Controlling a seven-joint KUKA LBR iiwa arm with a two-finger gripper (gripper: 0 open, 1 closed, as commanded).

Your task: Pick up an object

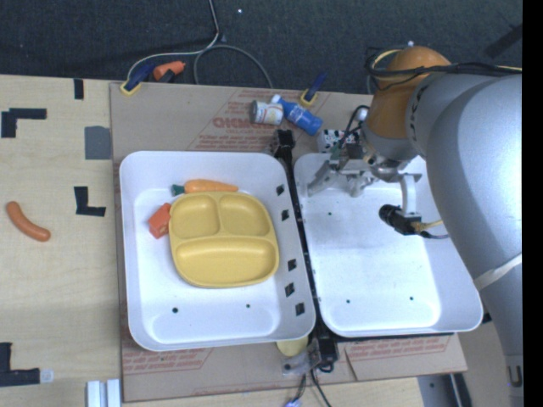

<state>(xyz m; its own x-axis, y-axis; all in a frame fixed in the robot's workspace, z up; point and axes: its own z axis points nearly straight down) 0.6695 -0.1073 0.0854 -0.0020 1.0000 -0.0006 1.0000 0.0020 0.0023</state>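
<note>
A pale wooden counter (59, 270) carries a cardboard sheet (204, 121) with two shallow white bins side by side. The left bin (148, 312), at the centre of the frame, holds a yellow divided plate (225, 237); a toy carrot (208, 186) lies just beside the plate's upper edge and a small orange piece (159, 220) touches its left side. The grey arm (475, 142) enters from the right, and its tool (344, 172) hangs over the upper left corner of the right bin (382, 312). How far the tool is open cannot be told. A sausage (27, 221) lies on the counter at far left.
</note>
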